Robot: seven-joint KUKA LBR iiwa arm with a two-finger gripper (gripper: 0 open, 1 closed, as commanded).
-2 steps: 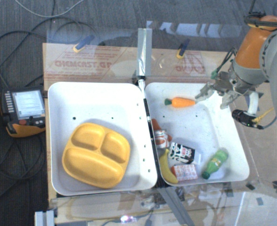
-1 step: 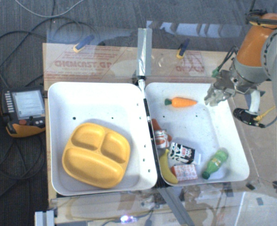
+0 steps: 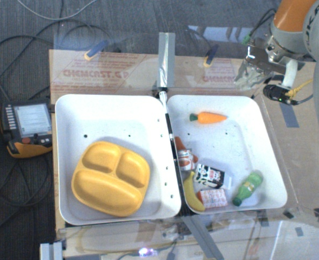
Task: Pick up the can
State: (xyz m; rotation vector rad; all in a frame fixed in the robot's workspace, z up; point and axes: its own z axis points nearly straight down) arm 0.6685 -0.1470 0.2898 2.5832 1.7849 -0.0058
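- The can (image 3: 185,159) is lying in the right bin (image 3: 257,124), tight against that bin's left wall, about halfway along it.
- A small black-and-white carton (image 3: 209,175) is sitting just beside the can toward the bin's near edge, with a banana (image 3: 192,194) curving along the left wall below the can and a pink-labelled packet (image 3: 214,198) touching the banana's side.
- A green bottle (image 3: 248,188) is lying tilted near the bin's near right corner, apart from the can.
- A carrot (image 3: 208,118) is lying alone near the bin's far edge, well clear of the rest.
- The left bin (image 3: 72,112) is holding one yellow divided tray (image 3: 110,177), turned upside down toward its near edge.
- Counted: two bins, one can, one carton, one banana, one packet, one bottle, one carrot, one tray.
- The pincer (image 3: 250,73) is hanging over the counter (image 3: 121,75) beyond the right bin's far right corner, well apart from the can; whether its tips are apart or together cannot be told.
- The counter is sitting on dark carpet (image 3: 94,10) with loose cables (image 3: 45,7), and a handheld screen unit (image 3: 26,124) is resting on the floor to the left.
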